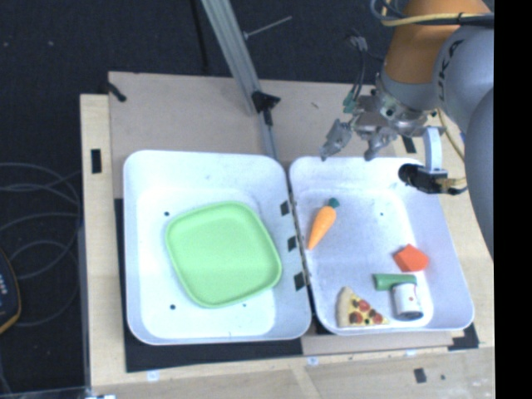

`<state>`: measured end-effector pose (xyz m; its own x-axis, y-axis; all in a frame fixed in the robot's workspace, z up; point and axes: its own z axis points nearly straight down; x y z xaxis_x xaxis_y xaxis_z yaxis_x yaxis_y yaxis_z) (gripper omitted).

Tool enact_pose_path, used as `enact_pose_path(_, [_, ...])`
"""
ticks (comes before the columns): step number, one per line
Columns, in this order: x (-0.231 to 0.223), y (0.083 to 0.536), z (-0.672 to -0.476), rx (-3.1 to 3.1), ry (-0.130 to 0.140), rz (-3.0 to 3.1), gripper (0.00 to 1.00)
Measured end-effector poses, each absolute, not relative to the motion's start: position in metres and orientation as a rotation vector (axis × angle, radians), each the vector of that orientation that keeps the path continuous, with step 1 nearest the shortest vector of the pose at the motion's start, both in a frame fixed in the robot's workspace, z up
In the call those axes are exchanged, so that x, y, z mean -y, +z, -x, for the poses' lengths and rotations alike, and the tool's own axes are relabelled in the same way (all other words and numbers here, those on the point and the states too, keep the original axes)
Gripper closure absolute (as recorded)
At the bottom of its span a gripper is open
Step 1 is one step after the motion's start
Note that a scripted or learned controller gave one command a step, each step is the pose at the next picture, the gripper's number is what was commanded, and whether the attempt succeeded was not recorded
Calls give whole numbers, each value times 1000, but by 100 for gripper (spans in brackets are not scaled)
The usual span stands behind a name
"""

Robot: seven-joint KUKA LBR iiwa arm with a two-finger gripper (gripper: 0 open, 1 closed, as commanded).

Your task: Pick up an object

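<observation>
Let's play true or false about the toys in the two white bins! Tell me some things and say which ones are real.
1. The green plate lies in the left bin. True.
2. The carrot lies on the green plate. False: it lies in the right bin, near the divide between the bins.
3. The pizza slice lies near the right bin's front edge. True.
4. The gripper is holding the orange block. False: the gripper hangs over the right bin's far edge with nothing between its fingers, and the block lies apart from it in the bin.
</observation>
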<state>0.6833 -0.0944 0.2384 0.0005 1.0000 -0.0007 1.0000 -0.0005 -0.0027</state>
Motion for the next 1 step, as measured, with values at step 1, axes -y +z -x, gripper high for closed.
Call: enact_pose_path(1, [98, 176, -681, 2218, 6, 2221, 0])
